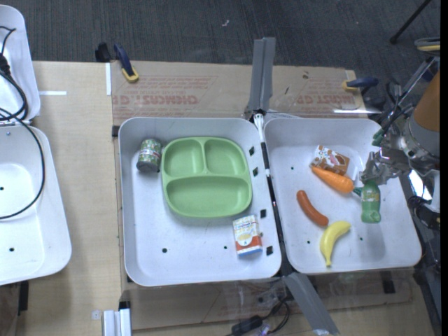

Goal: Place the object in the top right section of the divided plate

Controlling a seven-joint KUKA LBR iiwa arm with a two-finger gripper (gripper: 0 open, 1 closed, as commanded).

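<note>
My tool (374, 170) hangs over the right bin (392, 257), just above a green bottle (370, 203) that lies near the bin's right wall; whether the tool is apart or together I cannot tell from this slant, and nothing shows gripped. The bottle looks the likeliest object for the job, though a carrot (333, 179), a sausage (312, 208), a banana (332, 239) and a small packet (332, 159) lie close by in the same bin. The green divided plate (206, 176) waits in the left bin (140, 250), well apart, its top right section bare. I judge the risks plain: the bottle, rounded and lying near the carrot's tip, may roll or slip from a glancing grip, or the tool may nudge the carrot instead. On the carry, the ridge between bins could catch a low-held load, and a late release would drop it into the wrong section or beside the small carton (247, 234).
</note>
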